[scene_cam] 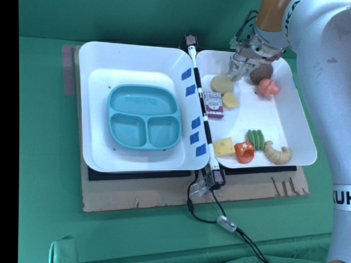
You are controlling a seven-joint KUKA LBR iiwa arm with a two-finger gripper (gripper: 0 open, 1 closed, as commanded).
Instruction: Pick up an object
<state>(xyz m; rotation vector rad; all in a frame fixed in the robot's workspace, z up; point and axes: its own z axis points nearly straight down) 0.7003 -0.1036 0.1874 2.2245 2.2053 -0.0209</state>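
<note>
in the right bin point(299, 126), gripper point(237, 70) above tan round food point(221, 83)

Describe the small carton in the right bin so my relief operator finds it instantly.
Start in the right bin, at the divider rail. Halfway along lies the carton: boxy, red and white, the only printed package among rounded toy foods.

this looks like a robotics lab test bench, not a home. a green cloth backdrop point(109, 10) covers the wall and floor around a flat brown cardboard base sheet point(137, 193). two shallow white plastic bins point(93, 53) sit side by side on it, marked with blue tape squares point(190, 90), with a black cable point(241, 235) trailing off, and a large grey industrial robot arm point(323, 64) reaches in.
</note>
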